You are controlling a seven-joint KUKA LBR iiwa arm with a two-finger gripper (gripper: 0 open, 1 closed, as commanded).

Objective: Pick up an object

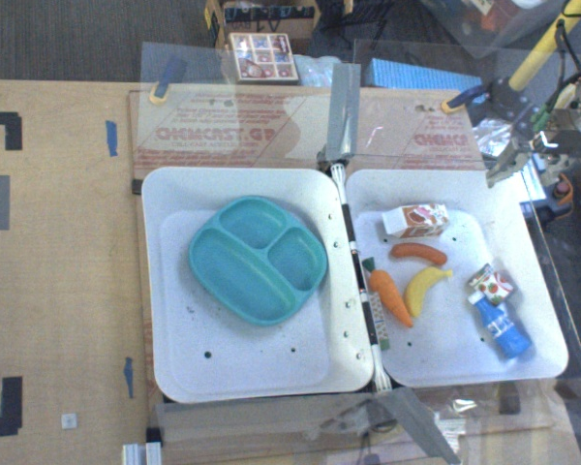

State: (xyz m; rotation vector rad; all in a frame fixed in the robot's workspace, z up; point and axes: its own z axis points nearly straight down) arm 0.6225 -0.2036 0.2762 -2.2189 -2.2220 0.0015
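The right bin [552, 342] holds several toy foods. A white and red carton [415, 221] lies at the back, with a red sausage [418, 253] just in front of it. An orange carrot [390, 296] and a yellow banana [422, 289] lie side by side near the bin's left wall. A blue bottle with a patterned top [499, 323] lies toward the front right. My gripper [502, 161] hangs over the back right corner of this bin, apart from all the objects.
A teal divided plate [258, 258] lies in the left bin [174, 356]. A raised divider [353, 289] separates the two bins. Clamps and cables [523, 100] crowd the area behind the right bin.
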